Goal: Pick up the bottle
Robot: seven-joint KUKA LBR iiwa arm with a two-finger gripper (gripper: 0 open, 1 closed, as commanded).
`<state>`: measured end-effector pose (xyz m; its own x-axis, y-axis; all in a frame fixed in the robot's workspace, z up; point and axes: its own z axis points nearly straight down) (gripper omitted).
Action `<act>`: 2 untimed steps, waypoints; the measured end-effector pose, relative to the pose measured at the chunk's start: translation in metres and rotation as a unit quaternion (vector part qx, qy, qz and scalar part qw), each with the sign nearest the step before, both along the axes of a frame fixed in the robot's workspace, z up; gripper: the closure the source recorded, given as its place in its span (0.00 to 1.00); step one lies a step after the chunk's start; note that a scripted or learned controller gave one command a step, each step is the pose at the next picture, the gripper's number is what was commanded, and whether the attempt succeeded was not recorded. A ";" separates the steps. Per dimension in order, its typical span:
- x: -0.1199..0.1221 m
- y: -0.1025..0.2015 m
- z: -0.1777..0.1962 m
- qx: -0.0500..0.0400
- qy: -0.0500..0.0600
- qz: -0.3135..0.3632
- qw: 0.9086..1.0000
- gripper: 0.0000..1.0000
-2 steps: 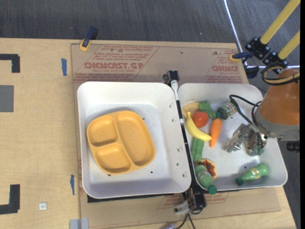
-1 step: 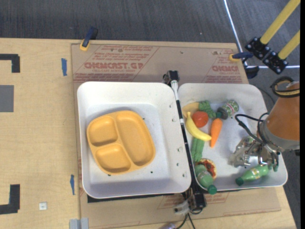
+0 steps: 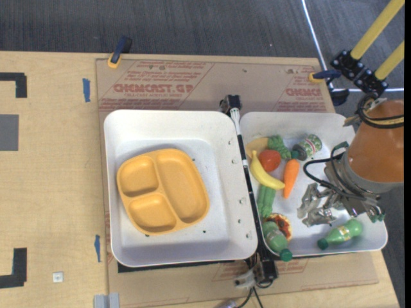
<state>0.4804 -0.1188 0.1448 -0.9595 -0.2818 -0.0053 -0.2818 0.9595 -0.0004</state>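
A small green bottle (image 3: 341,233) with a pale label lies on its side near the front right corner of the right bin (image 3: 379,239). A second green bottle (image 3: 276,242) with a dark cap lies at the bin's front left, beside a pizza slice (image 3: 278,223). My gripper (image 3: 317,208) hangs low over the bin floor between the two bottles, just left of and behind the labelled one. I see nothing held in it. The arm's orange band (image 3: 380,147) covers the bin's right side.
The right bin also holds a banana (image 3: 264,175), a carrot (image 3: 290,176), a red tomato (image 3: 270,160), a green can (image 3: 309,145) and a green vegetable (image 3: 266,200). A yellow divided plate (image 3: 162,189) lies in the left bin (image 3: 122,133).
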 end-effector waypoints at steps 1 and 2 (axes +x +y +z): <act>0.011 0.014 -0.053 -0.004 -0.001 0.113 0.994 1.00; 0.017 -0.037 0.043 0.000 0.001 0.063 0.998 1.00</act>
<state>0.4978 -0.1562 0.1878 -0.9164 -0.4003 -0.0031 -0.4003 0.9164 -0.0004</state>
